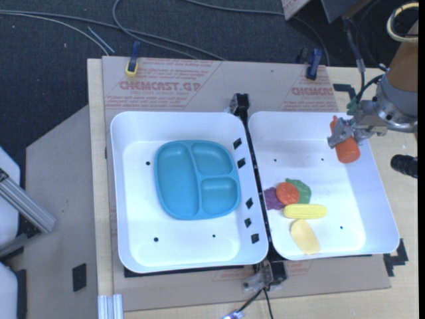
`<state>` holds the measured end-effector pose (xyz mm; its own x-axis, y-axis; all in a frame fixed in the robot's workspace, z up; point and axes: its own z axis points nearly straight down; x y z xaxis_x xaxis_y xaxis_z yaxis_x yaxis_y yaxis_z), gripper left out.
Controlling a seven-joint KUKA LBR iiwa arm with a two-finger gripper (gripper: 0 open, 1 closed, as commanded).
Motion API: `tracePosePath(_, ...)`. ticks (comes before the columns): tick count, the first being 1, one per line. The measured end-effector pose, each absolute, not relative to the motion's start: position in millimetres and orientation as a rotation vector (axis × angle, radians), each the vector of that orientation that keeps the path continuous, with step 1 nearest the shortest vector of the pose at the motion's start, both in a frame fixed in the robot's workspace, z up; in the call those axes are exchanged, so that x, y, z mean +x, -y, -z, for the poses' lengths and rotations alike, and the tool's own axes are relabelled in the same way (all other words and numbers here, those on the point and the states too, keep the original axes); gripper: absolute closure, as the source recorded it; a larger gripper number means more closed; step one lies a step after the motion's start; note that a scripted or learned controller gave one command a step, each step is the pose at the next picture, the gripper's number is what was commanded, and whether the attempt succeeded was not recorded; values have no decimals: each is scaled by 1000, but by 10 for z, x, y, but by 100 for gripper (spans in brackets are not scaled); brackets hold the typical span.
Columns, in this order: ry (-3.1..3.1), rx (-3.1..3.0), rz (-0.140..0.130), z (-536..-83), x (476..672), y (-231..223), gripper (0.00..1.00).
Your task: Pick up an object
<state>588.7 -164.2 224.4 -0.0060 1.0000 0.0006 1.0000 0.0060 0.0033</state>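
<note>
The orange object (348,151), a small rounded piece that looks like moulded toy food, sits at the far right of the right bin (382,198), directly under the gripper (343,138). You can see grey fingers against its upper edge, but the slanting view does not settle whether they pinch it, straddle it or merely hover above; you cannot tell their state, nor whether the piece is off the bin floor.

Judged by its look, expect it to be light, stiff and smooth-skinned, so it may slip or roll out of a shallow hold. Take it across its widest middle, with the fingers set low on either flank rather than on the curved top.

Nearer the front of the same bin, well apart from the orange piece, lies a cluster: a purple piece (271,197), a red-orange piece (287,192) touching a green one (303,191), a yellow corn cob (305,211) just below them, and a pale yellow oval (305,236) in front. These offer alternative targets, though their crowding leaves less finger room.

The left bin (133,238) carries a blue divided plate (197,178). Both bins rest on a brown board (166,78) held by clamps at its far edge.
</note>
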Motion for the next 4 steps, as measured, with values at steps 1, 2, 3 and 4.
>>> tracePosePath(1, -2230, 2217, 0, -2146, 6007, 1132, 100)
tracePosePath(2, -2229, 2214, -4, -2269, 6105, 624, 100)
tracePosePath(3, -2229, 2215, -3, -2200, 6245, 15, 100)
tracePosePath(4, -2228, 2215, -5, -2324, 6371, -536, 100)
